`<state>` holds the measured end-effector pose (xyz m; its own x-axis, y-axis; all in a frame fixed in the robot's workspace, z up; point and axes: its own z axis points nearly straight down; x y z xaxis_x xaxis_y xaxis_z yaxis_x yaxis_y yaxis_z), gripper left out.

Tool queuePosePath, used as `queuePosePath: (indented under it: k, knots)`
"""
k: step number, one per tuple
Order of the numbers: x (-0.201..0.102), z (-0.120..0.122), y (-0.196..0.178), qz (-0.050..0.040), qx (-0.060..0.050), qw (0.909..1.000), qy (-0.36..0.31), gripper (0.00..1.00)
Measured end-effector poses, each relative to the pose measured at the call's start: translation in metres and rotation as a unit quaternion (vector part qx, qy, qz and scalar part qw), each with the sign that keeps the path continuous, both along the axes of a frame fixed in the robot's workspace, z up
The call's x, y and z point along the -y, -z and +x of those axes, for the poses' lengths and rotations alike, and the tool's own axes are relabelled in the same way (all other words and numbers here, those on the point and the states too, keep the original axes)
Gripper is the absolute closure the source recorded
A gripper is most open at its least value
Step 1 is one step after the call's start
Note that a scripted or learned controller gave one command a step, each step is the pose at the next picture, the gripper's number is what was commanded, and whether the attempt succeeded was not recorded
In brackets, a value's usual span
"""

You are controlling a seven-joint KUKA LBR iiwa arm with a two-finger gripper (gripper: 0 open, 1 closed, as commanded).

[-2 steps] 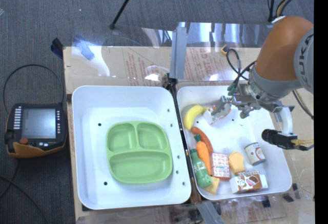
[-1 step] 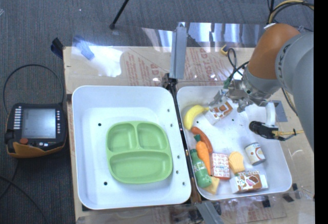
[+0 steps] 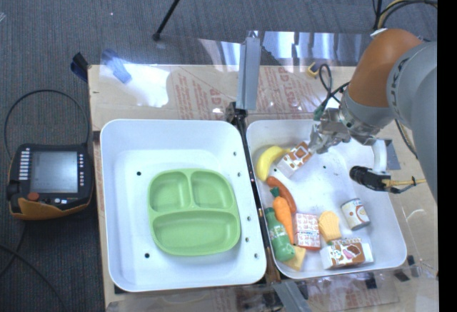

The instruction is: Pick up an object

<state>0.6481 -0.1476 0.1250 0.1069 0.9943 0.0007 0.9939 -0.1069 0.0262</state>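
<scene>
Camera view: tool (image 3: 319, 141) is low in the right bin (image 3: 389, 232), upper middle, at the top end of a small brown-and-white box (image 3: 296, 158) beside the banana (image 3: 267, 159). Can't tell its opening or any grip. Box looks unlifted, so the pick isn't done.

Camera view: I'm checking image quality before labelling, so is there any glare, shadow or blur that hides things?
Camera view: bright glare on the clear panel behind the bins and on the bench's far left corner; soft, even light in the right bin; the small packages look slightly soft, their print unreadable.
</scene>
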Motion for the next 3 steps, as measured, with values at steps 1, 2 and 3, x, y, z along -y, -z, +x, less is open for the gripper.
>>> queuePosePath:
  k: [1, 2, 3]
  knots:
    - [0.0, 0.0, 0.001, 0.0, -0.001, 1.0, 0.0, 0.0]
    - [-0.033, -0.002, 0.021, -0.0036, 0.002, 0.9998, -0.018, 0.0]
    - [-0.033, 0.0, 0.007, -0.0023, 0.005, 0.9998, -0.017, 1.0]
